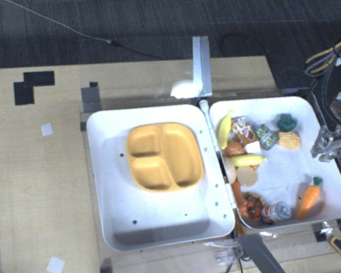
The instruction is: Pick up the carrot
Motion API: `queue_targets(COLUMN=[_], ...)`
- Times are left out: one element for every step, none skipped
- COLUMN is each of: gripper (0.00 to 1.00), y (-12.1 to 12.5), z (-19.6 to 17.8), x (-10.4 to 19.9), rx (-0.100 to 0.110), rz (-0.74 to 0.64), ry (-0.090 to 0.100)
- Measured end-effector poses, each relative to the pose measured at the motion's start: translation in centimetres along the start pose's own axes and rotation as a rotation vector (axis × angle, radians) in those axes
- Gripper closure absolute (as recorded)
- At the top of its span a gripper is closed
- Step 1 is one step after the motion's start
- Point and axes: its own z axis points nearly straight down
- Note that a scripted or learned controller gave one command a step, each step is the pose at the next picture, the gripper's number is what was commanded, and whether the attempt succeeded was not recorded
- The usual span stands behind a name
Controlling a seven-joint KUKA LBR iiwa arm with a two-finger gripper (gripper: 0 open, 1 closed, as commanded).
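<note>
A can (pixel 279 211) lies at the near edge of the right bin (pixel 332 204), beside a cluster of small red items (pixel 250 204) toward that bin's near-left corner; the carrot (pixel 309 199) lies just right of the can, near the bin's near-right corner, tilted, its green top pointing away and to the right, nothing touching it; a pale round piece (pixel 246 176) sits against the left wall, with a yellow stick-like piece (pixel 249 161) just beyond it; a corn cob (pixel 290 141) and a dark green piece (pixel 286 121) lie toward the far side, a small green-and-white packet (pixel 265 136) to their left; a banana (pixel 224 129) rests near the far-left corner, next to a red-and-white packet (pixel 242 131); the tool (pixel 330 144) sits over the bin's right edge, well apart from the carrot, and whether its fingers are spread or pressed together cannot be told; the left bin (pixel 115 187) carries a yellow tray (pixel 163 156) with three compartments, set toward its far half; both bins stand on the wooden surface (pixel 37 195).
</note>
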Motion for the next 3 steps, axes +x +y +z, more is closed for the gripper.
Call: queue_targets(gripper=[1.00, 1.00, 1.00], y=[2.2, 3.0, 2.8], z=[14.9, 13.3, 12.1], x=[1.9, 2.6, 2.2], rx=[0.004, 0.001, 0.008], rz=[-0.462, -0.702, -0.705], ry=[-0.002, -0.001, -0.003])
